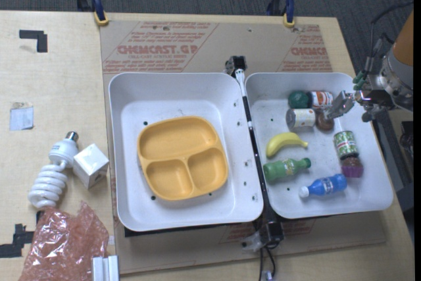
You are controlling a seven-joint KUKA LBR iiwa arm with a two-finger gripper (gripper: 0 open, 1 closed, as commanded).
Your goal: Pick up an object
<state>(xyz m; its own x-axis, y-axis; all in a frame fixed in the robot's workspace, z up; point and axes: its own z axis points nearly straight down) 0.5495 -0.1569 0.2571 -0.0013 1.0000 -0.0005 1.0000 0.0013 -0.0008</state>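
Observation:
The right bin (375, 197) holds several objects. A yellow banana (285, 143) lies near its middle, with a green bottle (286, 168) and a blue bottle (323, 186) in front of it. At the back are a green-capped bottle with a red and white label (309, 99), a white can (301, 118) and a small brown object (325, 121). A green-labelled jar with a purple end (346, 149) lies at the right. My gripper (341, 105) hovers at the bin's back right, just right of the brown object, open with nothing between its fingers.
The left bin (125, 201) holds a yellow divided plate (182, 157). On the bench to the left lie a spiral light bulb (52, 174), a white cube (91, 164) and a crumpled pink wrapper (62, 247). Clamps stand at the board's back edge.

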